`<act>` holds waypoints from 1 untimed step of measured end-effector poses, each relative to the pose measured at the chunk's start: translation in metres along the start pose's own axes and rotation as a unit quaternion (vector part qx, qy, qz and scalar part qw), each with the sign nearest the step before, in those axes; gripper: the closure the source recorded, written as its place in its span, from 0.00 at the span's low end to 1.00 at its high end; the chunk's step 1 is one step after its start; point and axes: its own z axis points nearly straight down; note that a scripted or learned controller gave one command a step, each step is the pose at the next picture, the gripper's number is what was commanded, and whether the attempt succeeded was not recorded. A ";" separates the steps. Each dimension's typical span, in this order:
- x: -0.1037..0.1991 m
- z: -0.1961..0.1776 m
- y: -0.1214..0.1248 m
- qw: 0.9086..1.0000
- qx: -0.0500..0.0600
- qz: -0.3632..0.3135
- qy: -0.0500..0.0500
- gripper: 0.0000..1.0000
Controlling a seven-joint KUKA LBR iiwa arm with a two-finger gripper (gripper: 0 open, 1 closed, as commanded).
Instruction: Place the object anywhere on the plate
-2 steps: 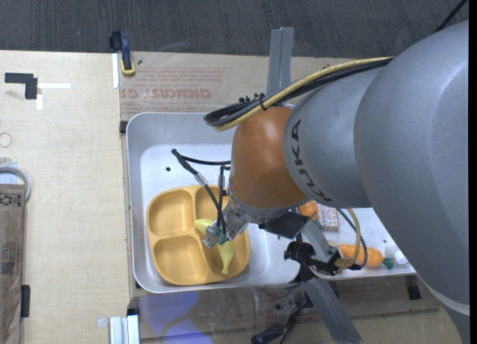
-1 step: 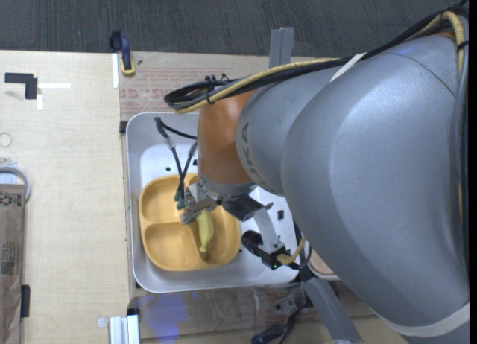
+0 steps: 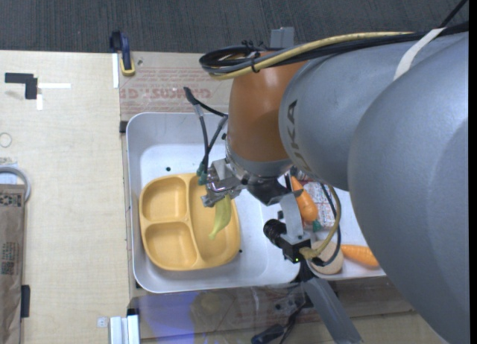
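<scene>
A yellow plate (image 3: 170,202) with three compartments lies in the left part of a white bin (image 3: 165,149). My gripper (image 3: 215,192) is above the plate's right, long compartment. A slim yellow-green piece of toy food (image 3: 220,220) hangs down from between its fingers, over that compartment. The gripper is shut on the piece's upper end. The piece's lower tip is close to the plate's surface; whether it touches I cannot tell. The grey arm with its orange band (image 3: 257,115) hides much of the bin's right side.
An orange toy carrot (image 3: 305,204) lies just right of the gripper, partly behind cables. A second carrot (image 3: 360,255) sits lower right. A wooden benchtop (image 3: 59,186) stretches to the left of the bin. Black cables (image 3: 205,130) hang over the bin's upper middle.
</scene>
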 end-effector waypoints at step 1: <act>0.000 0.000 0.000 1.000 0.000 0.000 0.000 0.00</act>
